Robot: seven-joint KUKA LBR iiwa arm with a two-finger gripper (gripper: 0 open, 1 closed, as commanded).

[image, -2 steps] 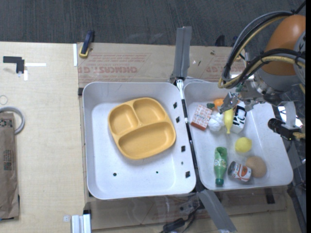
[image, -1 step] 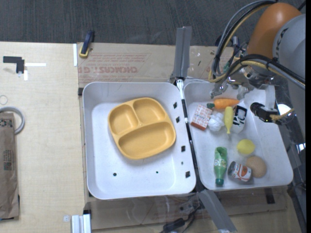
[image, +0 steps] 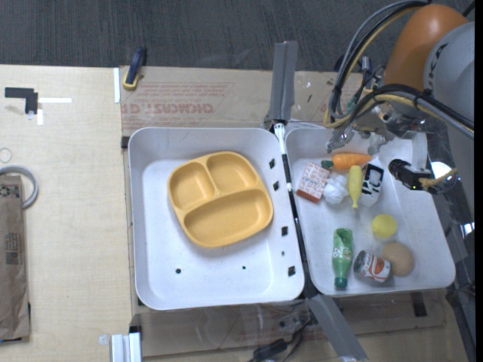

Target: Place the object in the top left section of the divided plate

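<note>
The end effector hangs over the far end of the right bin, close to that bin's back wall, and whether it is parted or closed cannot be made out against the cables and metal around it; nothing is visibly gripped. Directly beneath it lies an orange carrot, crosswise near the bin's far edge. Just nearer than the carrot sit a red-and-white carton, a crumpled white lump, a yellow banana-like piece standing lengthwise, and a black-and-white packet, all crowded together. Toward the near edge of the same bin lie a yellow ball, a green bottle, a small can on its side and a tan egg-shaped object touching the can. The left bin holds the yellow divided plate, resting slightly turned in the bin's middle, with its two small sections toward the far edge and the large section nearer. Cardboard covers the tabletop at the left.
</note>
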